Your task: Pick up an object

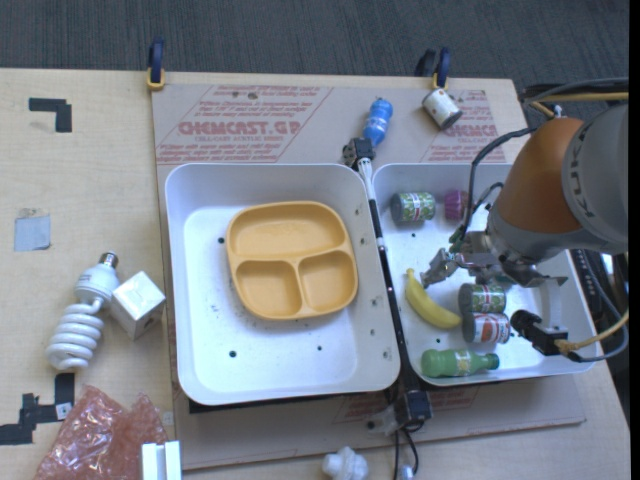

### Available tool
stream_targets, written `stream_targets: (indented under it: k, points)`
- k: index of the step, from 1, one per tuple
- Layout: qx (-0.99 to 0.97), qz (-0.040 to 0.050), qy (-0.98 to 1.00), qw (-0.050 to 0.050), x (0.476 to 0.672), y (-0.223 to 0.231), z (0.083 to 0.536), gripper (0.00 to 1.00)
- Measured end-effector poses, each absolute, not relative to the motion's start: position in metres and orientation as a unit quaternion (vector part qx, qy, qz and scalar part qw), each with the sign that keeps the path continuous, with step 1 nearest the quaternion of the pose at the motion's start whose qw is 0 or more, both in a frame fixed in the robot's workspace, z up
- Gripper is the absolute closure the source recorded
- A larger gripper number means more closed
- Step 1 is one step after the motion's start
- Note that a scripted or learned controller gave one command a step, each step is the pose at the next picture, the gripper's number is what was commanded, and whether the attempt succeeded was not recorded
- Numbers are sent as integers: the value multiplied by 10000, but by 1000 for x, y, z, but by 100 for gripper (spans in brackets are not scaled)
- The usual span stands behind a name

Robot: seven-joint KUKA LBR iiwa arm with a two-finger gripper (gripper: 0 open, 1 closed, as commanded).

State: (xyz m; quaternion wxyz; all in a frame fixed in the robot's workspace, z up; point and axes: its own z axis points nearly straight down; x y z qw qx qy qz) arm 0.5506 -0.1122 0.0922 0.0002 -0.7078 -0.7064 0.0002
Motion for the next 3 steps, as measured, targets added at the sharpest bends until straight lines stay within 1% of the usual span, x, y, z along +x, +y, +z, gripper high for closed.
stream_targets:
  k: [1,2,3]
  points:
    - [-7078,-1,-7064,0,478,-104,92,0]
    - [-7070,-3,-7072,-10,546,-43,193,0]
    - [-7061,4,-7081,-7,643,-49,192,0]
